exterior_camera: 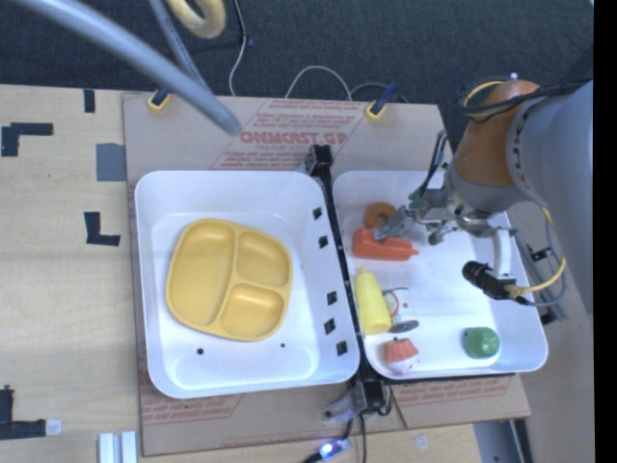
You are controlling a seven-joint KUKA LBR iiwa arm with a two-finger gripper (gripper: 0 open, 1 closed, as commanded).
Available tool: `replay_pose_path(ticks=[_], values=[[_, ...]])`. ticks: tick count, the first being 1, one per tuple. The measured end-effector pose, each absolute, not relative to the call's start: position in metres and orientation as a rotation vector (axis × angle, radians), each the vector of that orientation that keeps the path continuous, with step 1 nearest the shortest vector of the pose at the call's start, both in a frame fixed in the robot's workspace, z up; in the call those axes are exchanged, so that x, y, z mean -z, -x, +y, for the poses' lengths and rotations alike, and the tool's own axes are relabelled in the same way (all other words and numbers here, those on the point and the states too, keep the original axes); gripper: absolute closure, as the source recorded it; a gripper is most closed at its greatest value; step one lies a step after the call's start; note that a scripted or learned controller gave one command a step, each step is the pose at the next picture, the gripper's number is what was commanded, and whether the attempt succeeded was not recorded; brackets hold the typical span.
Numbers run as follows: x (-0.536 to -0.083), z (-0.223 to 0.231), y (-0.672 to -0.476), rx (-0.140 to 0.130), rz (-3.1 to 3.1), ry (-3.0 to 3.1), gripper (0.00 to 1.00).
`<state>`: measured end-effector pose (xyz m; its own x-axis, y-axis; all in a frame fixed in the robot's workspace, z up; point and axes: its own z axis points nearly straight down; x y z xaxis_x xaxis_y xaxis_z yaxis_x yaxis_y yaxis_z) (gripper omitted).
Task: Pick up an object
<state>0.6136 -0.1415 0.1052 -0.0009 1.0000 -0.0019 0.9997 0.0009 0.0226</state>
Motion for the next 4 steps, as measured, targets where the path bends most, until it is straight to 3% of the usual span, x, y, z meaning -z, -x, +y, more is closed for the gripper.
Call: replay_pose_path(ticks=[1,2,4], values=[[-0.112,-0.138,-0.615,-0.028,2.214,-2.206,1.0],[-0.161,-0.127,-0.615,0.001,2.225,-2.219,1.0],[-0.226,-0.135,-0.619,0.002,2.225,-2.221,1.0]])
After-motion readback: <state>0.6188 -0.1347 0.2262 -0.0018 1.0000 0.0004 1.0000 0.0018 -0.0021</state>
